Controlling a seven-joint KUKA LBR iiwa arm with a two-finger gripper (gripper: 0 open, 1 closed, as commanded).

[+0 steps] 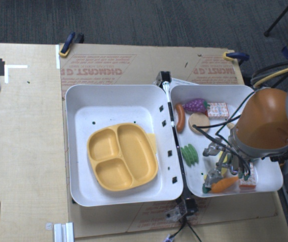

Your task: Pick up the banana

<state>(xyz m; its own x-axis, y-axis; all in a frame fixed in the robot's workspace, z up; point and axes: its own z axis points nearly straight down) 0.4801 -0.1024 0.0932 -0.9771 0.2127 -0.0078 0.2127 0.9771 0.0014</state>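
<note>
The banana (225,162) shows as small yellow patches in the front part of the right bin (265,184), mostly covered by the gripper. My gripper (215,166) is low in that bin, right over the yellow patches, with the orange band of the arm (265,120) above it. An orange carrot (223,184) lies just in front of the gripper, touching or nearly touching it. I cannot make out whether the banana is held.
The right bin also holds purple grapes (195,105), a red sausage (180,118), a round bun (199,121), a patterned box (217,109) and a green vegetable (190,154). A yellow divided plate (122,156) lies in the left bin (78,135). Cables (219,126) trail over the right bin.
</note>
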